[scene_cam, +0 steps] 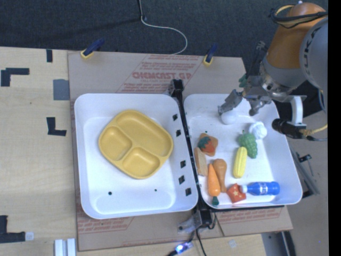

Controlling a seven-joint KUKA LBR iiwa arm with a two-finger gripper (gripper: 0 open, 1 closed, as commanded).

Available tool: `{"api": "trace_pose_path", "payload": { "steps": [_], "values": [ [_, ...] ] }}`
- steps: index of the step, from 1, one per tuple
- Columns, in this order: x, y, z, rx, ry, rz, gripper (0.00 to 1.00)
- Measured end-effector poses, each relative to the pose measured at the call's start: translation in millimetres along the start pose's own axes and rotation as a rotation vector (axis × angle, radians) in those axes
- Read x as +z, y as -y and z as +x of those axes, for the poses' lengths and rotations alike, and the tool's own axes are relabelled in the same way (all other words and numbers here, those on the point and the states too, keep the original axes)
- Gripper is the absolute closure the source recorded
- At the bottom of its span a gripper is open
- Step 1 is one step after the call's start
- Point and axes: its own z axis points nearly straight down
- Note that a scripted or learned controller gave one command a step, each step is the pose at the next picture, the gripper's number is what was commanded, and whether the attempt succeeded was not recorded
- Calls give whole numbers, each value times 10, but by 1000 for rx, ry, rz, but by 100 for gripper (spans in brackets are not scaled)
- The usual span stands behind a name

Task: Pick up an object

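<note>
My gripper (241,105) hangs over the far part of the right bin (282,193), its two grey fingers (230,101) spread apart with nothing between them. Just below the left finger lies a small white object (229,117). Further forward in that bin lie a white cauliflower piece (259,130), a green broccoli (248,144), a yellow corn cob (240,161), an orange-and-red fruit (208,143), a carrot (213,179), a tan stick (200,162), a red strawberry (236,193) and a blue bottle (262,188).
The left bin (88,143) holds a yellow compartment plate (135,143). A black hinge strip (184,143) runs between the bins. Blue-and-yellow clamps (92,48) pin the cardboard sheet at the back. A white cable (165,28) loops behind.
</note>
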Motion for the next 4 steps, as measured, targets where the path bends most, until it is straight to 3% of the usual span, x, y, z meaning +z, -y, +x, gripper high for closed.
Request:
{"api": "trace_pose_path", "payload": {
  "steps": [1, 3, 4],
  "values": [
    [-90, -25, 2, -3, 2, -14, 0],
    [1150, -26, 24, -4, 2, -9, 0],
    [1351, -25, 37, -4, 3, -13, 0]
  ]
}}
